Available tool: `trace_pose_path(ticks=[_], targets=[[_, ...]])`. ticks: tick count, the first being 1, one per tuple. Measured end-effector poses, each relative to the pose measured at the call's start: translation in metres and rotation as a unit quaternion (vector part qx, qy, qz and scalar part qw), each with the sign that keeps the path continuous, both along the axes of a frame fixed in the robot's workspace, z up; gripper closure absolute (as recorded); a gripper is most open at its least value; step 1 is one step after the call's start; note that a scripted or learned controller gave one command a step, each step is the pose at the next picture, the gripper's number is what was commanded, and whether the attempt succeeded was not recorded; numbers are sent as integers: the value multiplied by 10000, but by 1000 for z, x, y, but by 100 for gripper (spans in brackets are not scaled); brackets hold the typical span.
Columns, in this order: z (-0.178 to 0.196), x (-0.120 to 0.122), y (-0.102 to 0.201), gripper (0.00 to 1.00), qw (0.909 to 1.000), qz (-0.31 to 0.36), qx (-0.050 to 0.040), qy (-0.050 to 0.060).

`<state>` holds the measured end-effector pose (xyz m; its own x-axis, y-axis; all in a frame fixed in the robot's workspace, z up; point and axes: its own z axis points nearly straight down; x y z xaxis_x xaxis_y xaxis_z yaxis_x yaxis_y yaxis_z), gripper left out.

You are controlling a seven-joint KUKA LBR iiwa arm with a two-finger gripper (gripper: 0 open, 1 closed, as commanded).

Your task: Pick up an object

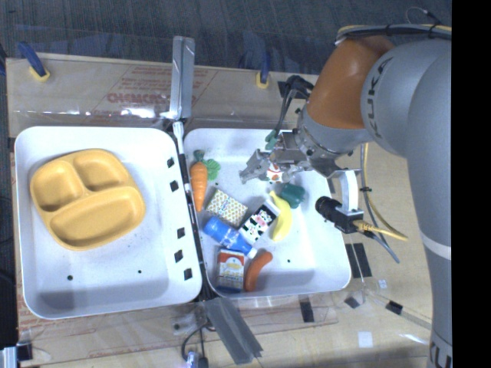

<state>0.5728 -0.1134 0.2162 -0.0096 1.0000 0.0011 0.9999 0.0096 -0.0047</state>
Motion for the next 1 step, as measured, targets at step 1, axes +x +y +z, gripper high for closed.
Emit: trace_pose_path(ticks=[1], targets=[[-106,34,-38,0,9986,-534,-6,6]])
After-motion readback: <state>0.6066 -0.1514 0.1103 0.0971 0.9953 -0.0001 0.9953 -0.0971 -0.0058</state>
